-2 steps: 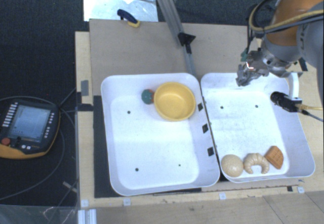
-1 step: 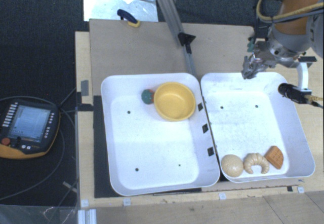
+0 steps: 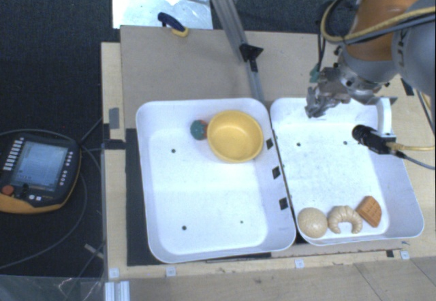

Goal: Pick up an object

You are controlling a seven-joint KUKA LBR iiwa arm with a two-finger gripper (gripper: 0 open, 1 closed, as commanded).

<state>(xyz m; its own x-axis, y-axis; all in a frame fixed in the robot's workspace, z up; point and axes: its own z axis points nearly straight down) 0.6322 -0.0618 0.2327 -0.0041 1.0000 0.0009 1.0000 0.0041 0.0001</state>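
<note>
Arm: reaches in from the right, wrist bent downward.
Hand point(image 3: 319, 107): over right bin's point(image 3: 340, 170) far edge; grip state unreadable.

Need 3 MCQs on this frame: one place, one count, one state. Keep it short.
1. Where is the yellow bowl?
A. left bin, far right corner
B. right bin, near edge
C. on the bench

2. How many items lie along the near edge of the right bin?
A. one
B. three
C. five

3. Where is the hand?
A. inside the bowl
B. over the right bin's far left corner
C. on the near-edge items

Key: 1 A, the bowl sits there beside a small green ball. 2 B, three tan items. 3 B, it is apart from them.
</note>
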